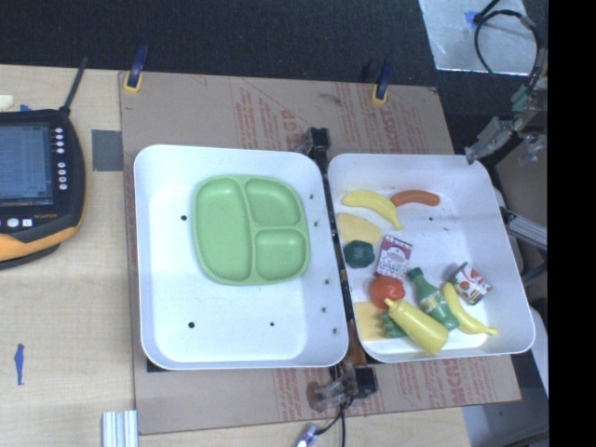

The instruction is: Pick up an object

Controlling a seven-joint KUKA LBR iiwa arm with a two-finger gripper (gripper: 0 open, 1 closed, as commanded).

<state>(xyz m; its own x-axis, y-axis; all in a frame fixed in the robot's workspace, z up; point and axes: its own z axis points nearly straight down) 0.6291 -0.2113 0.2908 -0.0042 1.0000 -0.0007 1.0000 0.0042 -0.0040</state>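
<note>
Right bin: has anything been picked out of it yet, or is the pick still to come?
Nothing looks picked yet. The toy food, including the banana, sausage and yellow bottle, lies in the right bin. The green plate sits in the left bin with no toy food on it. Part of the arm is at the right, above the bin's far corner. The approach, grasp and lift are all left.

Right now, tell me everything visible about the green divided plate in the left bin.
The pale green three-compartment plastic plate lies flat in the shallow white left bin, toward its upper middle. It is a rounded rectangle with a raised rim and low ridges splitting it into one long compartment on the left and two smaller ones on the right. The surface looks matte and smooth. Nothing lies in its compartments, and nothing touches it except the bin floor underneath. It sits slightly rotated against the bin's walls.
</note>
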